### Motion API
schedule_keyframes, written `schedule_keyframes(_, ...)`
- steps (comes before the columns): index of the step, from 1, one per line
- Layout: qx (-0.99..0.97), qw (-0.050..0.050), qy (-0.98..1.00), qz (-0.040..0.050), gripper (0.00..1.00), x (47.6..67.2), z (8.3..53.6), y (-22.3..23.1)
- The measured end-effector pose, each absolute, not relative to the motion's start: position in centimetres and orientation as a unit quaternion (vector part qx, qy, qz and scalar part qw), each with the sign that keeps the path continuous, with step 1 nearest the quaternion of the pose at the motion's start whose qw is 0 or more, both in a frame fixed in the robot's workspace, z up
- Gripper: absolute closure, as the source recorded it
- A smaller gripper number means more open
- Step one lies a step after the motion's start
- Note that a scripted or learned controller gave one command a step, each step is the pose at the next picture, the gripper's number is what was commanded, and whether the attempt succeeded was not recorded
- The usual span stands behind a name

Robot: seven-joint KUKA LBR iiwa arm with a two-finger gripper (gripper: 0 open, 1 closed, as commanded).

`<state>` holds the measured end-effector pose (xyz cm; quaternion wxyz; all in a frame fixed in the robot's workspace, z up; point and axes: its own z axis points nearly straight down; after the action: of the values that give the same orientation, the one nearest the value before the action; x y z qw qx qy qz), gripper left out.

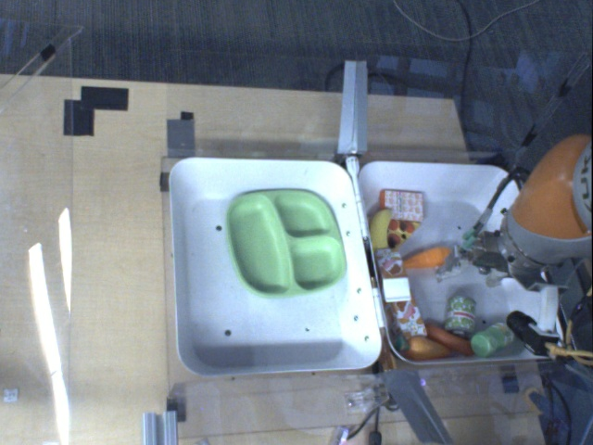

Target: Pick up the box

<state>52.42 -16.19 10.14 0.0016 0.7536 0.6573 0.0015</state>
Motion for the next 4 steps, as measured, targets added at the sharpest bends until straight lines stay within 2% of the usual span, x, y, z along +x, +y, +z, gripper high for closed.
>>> schedule_keyframes(1,0.781,0.003,0.625,0.002,0.0,58.4,17.4,-17.1)
schedule_keyframes(2,0.737,0.002,0.676,0.0013,0.0,56.6,17.1,-13.9)
schedule_keyframes(3,0.76,0.006,0.65,0.0068,0.0,61.6,9.5,-9.9)
schedule_keyframes(4,0.744,0.003,0.668,0.0031,0.0,65.1,10.4,-8.6)
